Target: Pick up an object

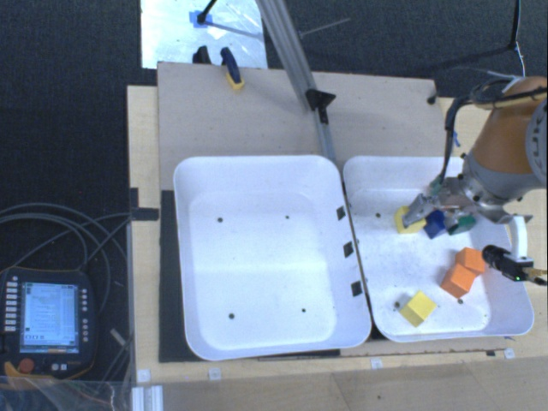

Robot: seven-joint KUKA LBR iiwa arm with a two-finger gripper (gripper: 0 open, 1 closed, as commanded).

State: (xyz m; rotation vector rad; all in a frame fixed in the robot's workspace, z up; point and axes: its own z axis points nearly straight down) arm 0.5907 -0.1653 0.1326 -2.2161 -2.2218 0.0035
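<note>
two white bins are seen side by side; left bin, right bin. arm is reached in from the right, wrist angled down-left over the right bin. gripper is set low among a yellow piece, blue block and green piece; finger state cannot be told. orange block and yellow cube lie nearer the front, apart.

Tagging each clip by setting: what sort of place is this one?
Probably a robot lab's picking bench: two white bins on a board, a robot arm over small coloured blocks, and a handheld control screen with cables.
</note>
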